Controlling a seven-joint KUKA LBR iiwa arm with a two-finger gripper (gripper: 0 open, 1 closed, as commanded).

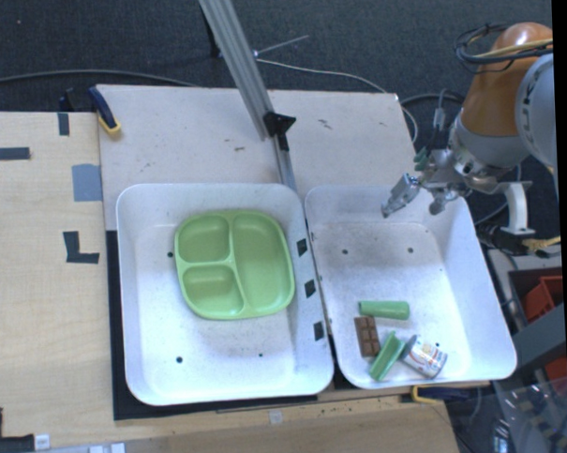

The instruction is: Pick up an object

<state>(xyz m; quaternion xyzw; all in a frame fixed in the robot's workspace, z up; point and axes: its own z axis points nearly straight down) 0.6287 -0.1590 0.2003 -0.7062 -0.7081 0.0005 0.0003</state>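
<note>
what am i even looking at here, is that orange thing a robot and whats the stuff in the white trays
Yes, that is a robot arm, grey with an orange band, reaching in from the right. The one camera sits above the bench and looks down at a slant. At the arm's end is its pincer, hovering over the far edge of the right bin with nothing between its fingers. The left bin holds a green divided plate. Near the right bin's front lie a green cylinder, a brown block, a flat green piece and a small can. Its job is to pick one up.
</note>
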